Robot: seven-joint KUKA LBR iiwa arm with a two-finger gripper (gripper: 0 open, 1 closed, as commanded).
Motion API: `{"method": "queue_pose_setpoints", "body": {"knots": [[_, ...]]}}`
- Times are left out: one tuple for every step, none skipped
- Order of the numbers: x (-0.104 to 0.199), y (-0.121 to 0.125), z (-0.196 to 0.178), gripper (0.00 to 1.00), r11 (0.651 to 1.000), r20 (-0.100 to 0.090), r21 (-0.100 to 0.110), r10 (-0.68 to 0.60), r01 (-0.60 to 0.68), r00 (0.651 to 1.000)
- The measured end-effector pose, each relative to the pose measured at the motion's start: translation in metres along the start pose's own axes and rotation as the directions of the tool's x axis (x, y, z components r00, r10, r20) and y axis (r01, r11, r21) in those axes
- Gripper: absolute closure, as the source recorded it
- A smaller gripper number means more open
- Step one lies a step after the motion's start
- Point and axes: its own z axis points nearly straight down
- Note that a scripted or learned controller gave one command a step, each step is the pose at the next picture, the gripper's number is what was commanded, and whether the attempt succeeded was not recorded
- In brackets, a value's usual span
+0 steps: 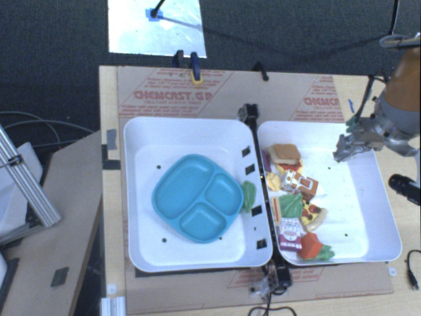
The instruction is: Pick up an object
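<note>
Blue divided plate (197,198) fills the left bin (141,150); toy food clusters along the right bin's (378,209) left wall, a sandwich (285,153) topmost. Farther right the tool (345,149) hangs over bare floor; its opening I cannot tell. Descending here risks closing on nothing.
</note>
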Motion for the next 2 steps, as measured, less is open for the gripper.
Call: {"method": "queue_pose_setpoints", "body": {"knots": [[0.062, 0.025, -0.008, 1.0, 1.0, 0.001, -0.003, -0.001, 0.001, 1.0], [0.124, 0.037, 0.037, 1.0, 1.0, 0.001, 0.001, 0.001, -0.001, 1.0]]}}
